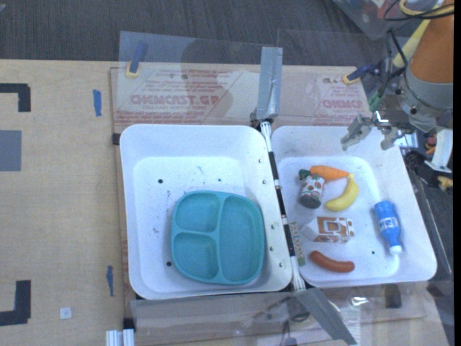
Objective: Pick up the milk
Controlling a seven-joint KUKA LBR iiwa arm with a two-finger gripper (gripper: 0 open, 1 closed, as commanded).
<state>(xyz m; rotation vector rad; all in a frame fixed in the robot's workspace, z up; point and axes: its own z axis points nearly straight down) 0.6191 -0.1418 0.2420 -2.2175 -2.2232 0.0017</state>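
The gripper is seen above the far edge of the right bin, with its two fingers spread apart and nothing held between them or touched by them. The milk carton lies on its side on the floor of the right bin, toward the near left, well apart from the fingers and nearer the camera than they are. Its white and orange-brown print cannot be read. Between the carton and the gripper a small can, a carrot and a banana are clustered. A sausage lies just in front of the carton, and a blue bottle lies to its right. In the left bin a teal divided plate is placed. On the clear panel behind the bins faint reddish lettering is visible but cannot be made out with certainty. Both bins are carried on the wooden desk.
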